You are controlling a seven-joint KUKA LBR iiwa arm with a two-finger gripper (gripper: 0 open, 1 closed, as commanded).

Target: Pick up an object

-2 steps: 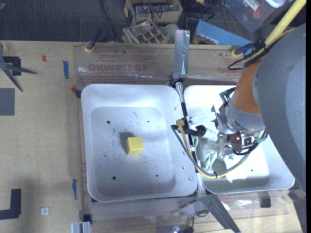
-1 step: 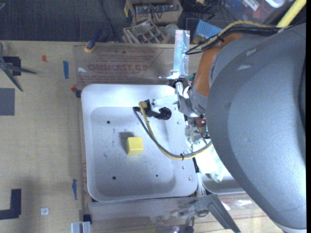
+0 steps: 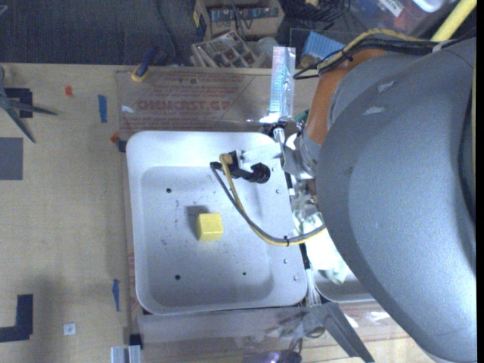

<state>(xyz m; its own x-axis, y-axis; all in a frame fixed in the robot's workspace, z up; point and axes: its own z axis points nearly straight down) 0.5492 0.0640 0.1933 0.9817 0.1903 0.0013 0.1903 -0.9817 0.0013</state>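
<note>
white bin (image 3: 144, 203), wooden bench (image 3: 60, 225)

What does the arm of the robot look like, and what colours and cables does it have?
The arm is a big, rounded grey shell with an orange band near the wrist. A yellow cable loops from the wrist area over the white bin to a small black part with a yellow tip. More yellow and black cables run along the arm's top.

Evenly lit overhead view, slightly soft and grainy throughout. The white bin (image 3: 144, 203) at centre shows mild glare. The grey arm (image 3: 401, 203) at right looms large and blurred. The top edge falls dim.
</note>
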